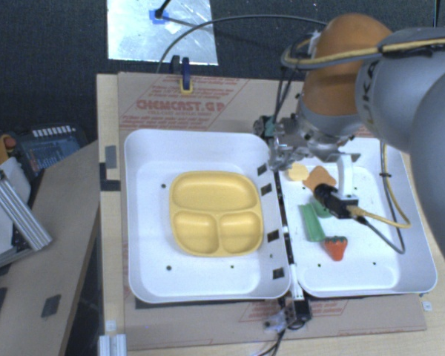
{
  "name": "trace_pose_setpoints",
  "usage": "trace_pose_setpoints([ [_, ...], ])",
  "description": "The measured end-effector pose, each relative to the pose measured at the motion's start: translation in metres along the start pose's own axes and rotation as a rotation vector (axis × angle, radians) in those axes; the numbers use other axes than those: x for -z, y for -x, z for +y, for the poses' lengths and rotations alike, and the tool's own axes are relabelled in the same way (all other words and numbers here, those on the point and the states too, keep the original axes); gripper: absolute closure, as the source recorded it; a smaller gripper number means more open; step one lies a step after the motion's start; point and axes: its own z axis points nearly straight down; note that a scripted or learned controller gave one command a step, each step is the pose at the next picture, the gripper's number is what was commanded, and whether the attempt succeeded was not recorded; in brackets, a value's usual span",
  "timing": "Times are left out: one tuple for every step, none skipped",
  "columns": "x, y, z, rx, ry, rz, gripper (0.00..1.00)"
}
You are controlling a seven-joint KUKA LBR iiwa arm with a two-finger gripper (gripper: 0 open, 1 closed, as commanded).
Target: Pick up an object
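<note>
Pincer [283, 154] hung over the upper left corner of the right bin [374, 269], close to the ridge where the two bins meet, just right of the frame's centre. The arm [404, 87] above it came in from the upper right and hid much of it, so I could not tell whether it was open or shut, and nothing could be seen in its hold.

Four small things lay in the right bin, all in its left half. A yellow piece [298, 172] lay nearest, just below and right of the pincer. An orange piece [323, 176] lay beside it to the right, the two touching or nearly so. A green strip [311, 225] lay flat further down, near the ridge, running up and down the frame. A red piece [336, 248] lay just below and right of the strip's lower end, well apart from the pincer.

The left bin [148, 165] held a yellow tray [211, 212] with three hollows, set at its middle. Both bins rested on cardboard [185, 104] with red print.
</note>
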Motion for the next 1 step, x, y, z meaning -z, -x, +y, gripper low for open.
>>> trace_pose_setpoints([
  [-0.0077,-0.0491,-0.0056,-0.001,0.000,0.000,1.00],
])
